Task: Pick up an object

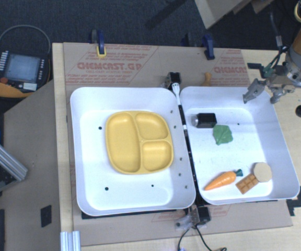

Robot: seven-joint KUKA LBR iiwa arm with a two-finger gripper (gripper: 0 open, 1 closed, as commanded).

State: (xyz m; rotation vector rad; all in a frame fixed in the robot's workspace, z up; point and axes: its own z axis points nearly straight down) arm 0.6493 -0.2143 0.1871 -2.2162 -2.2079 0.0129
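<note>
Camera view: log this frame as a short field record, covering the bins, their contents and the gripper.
left bin: holds a yellow divided plate
right bin: black block, green piece, toy carrot, brown waffle piece, tan round piece
gripper: open, above the right bin's far right corner, holding nothing
task state: no object picked up yet
</note>
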